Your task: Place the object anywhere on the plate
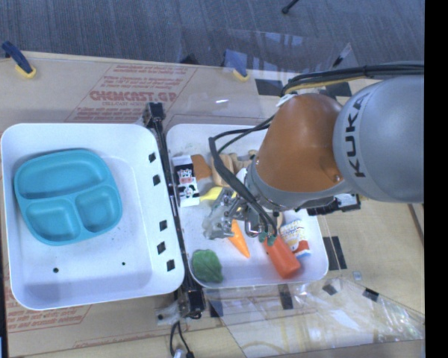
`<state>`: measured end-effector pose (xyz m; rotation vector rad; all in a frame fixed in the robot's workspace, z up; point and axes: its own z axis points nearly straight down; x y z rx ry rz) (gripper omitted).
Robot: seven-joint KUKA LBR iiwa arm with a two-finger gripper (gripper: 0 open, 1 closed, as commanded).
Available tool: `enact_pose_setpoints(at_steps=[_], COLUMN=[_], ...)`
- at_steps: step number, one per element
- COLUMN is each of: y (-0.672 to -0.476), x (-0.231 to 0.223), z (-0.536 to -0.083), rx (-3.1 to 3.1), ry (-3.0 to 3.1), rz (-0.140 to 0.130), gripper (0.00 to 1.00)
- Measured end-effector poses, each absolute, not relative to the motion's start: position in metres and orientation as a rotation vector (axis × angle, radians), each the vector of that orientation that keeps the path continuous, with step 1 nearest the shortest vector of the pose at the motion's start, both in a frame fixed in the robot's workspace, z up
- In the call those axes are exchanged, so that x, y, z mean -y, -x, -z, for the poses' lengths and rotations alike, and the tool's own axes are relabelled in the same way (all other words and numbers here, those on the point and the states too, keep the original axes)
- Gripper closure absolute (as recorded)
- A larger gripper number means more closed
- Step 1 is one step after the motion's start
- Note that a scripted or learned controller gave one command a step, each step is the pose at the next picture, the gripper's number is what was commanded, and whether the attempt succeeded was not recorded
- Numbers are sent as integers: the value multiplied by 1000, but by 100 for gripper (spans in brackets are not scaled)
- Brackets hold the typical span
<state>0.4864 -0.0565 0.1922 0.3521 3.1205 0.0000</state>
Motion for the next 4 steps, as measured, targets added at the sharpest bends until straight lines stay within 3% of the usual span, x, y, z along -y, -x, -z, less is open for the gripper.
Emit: enact_pose_setpoints(at_steps=[1,2,3,4], y=[-486,-488,-488,-490], x=[57,56,55,55], z=[-192,-203,-203,-213], rx=[-3121,-3118,-3119,-3116], ry=[-352,-339,-338,-327], rz=[0,0,0,1], gripper=[0,100,0,100])
